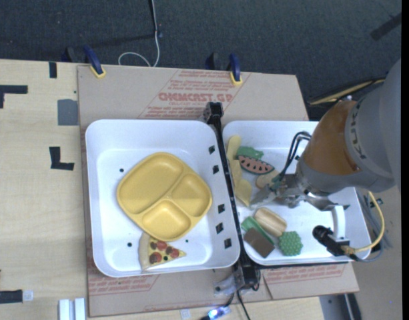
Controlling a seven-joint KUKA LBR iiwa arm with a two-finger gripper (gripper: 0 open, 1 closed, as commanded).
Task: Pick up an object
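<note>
Bumpy green broccoli toy point(291, 243), smooth tan bun point(271, 221), ridged yellow divided plate point(165, 195)

Both bins, the left bin point(97, 179) and the right bin point(351, 242), look like smooth white plastic with a soft sheen. The yellow divided plate point(164, 195) is plastic too, slightly glossy. Under the bins lies a matt brown cardboard sheet point(191, 95) with red print. The counter point(31, 192) shows pale wood grain, dull in finish. The toy food appears to be moulded plastic: the pizza slice point(159, 251) smooth, the green broccoli point(291, 243) bumpy. The arm point(364, 139) has a smooth grey shell with a satin orange band.
</note>
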